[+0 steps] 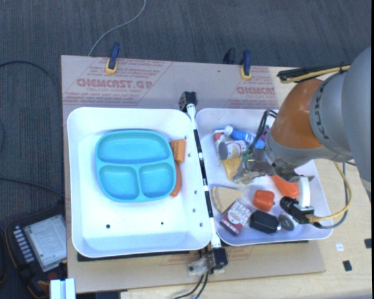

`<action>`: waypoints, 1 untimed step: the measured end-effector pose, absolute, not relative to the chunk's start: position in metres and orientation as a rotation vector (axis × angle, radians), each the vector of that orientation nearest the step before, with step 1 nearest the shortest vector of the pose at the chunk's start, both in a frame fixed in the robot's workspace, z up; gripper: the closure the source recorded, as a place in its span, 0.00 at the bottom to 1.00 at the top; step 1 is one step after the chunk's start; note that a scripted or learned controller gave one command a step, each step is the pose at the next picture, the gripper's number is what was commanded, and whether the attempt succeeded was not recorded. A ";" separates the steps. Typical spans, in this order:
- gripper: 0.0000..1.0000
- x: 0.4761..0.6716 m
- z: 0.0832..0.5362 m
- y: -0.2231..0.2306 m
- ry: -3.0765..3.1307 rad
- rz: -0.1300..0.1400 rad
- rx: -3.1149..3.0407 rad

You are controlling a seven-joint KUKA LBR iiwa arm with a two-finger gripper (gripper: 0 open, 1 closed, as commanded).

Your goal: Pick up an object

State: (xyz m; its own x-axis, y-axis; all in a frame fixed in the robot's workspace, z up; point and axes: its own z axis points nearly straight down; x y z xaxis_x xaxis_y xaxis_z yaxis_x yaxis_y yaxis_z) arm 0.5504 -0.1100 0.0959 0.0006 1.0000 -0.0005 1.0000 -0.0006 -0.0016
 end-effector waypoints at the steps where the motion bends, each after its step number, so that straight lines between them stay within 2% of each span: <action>1: 0.00 0.550 0.096 -0.110 -2.220 0.002 -2.221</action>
